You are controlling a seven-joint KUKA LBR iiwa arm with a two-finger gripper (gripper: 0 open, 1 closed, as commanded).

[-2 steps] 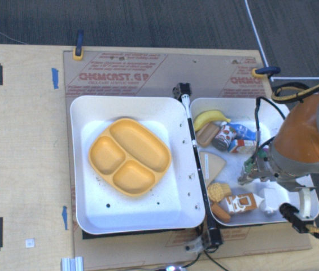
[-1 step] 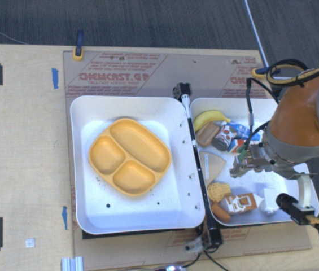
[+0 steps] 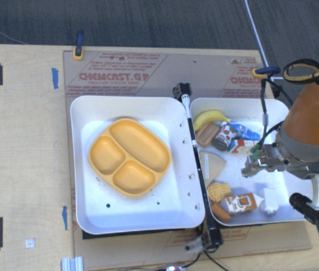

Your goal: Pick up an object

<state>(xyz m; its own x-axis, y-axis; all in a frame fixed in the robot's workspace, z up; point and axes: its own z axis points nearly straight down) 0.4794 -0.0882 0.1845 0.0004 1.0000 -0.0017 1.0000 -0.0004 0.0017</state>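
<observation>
The metal two-finger gripper [image 3: 253, 165] hangs over the right shallow white plastic bin [image 3: 278, 216], near its middle, at the end of the grey arm with the orange band [image 3: 311, 120] that reaches in from the right. Whether it is released or clenched cannot be told from this slanted view; nothing is seen grasped in it.

The objects to pick lie to the gripper's left and below it. At the bin's upper left corner a yellow banana [image 3: 210, 117] curves over a brown oblong block [image 3: 207, 134], which touches a dark cylindrical can with a red and white label [image 3: 223, 138]. Just beside the can lies a blue and white packet [image 3: 244, 133]. Along the lower edge sit a crumbly tan cookie-like piece [image 3: 218, 191], an orange and white carton [image 3: 244, 202] and a reddish sausage-shaped item [image 3: 221, 212]. A small white block [image 3: 270, 200] rests to the carton's right.

The left shallow white plastic bin [image 3: 86, 208] bears a yellow three-compartment plastic tray [image 3: 129, 156], tilted diagonally.
</observation>
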